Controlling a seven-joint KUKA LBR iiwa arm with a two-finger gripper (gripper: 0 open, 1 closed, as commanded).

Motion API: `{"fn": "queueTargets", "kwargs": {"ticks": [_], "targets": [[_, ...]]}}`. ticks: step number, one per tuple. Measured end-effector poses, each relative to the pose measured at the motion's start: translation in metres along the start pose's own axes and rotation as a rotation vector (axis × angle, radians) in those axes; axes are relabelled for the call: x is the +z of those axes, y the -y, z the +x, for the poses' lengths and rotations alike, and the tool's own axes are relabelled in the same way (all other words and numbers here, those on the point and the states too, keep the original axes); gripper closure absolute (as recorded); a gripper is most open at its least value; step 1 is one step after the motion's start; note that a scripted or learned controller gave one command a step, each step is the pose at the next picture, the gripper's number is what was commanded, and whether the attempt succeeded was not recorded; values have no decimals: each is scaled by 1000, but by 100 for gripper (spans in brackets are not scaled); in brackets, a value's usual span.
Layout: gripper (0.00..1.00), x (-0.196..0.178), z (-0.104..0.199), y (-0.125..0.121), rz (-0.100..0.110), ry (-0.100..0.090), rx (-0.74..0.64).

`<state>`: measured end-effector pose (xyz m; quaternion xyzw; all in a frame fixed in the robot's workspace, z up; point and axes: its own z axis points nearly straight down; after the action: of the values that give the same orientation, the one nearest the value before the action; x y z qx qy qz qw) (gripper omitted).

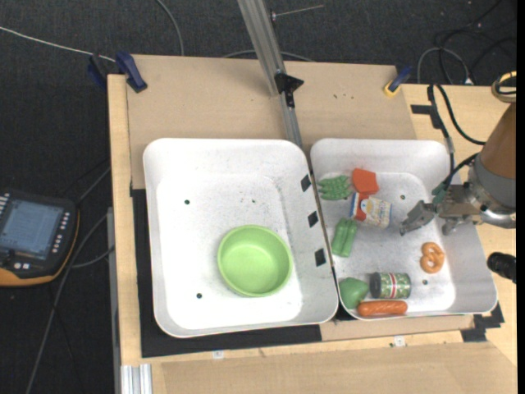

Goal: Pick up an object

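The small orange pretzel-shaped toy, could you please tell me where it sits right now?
The small orange pretzel-shaped toy lies in the right-hand shallow white bin, toward its right side, just below the pincer and up-right of the green-labelled jar.

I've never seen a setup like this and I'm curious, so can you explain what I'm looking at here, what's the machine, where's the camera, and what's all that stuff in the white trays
This is one picture from a fixed camera above a wooden bench, looking down at a slant. The machine is a robot arm, grey with an orange band, reaching in from the right. At its end is a two-finger gripper, its "hand", which hangs over the right bin; nothing shows between its fingers.

Two shallow white bins sit side by side. The left bin holds a green bowl. The right bin holds small toy-like things: an orange-red block, a pretzel, a small jar with a green label, an orange-red carrot-like piece and some green pieces. The arm's job is to pick up one of them.

The device at the far left looks like a handheld controller.
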<state>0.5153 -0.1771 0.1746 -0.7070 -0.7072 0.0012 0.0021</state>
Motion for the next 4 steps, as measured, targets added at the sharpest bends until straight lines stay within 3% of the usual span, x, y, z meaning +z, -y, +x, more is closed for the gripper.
{"fn": "queueTargets", "kwargs": {"ticks": [2,3,4], "targets": [[0,81,-5,7,-2,0,0],[100,68,-5,6,-6,1,0],[100,6,-4,6,-10,3,0]]}}
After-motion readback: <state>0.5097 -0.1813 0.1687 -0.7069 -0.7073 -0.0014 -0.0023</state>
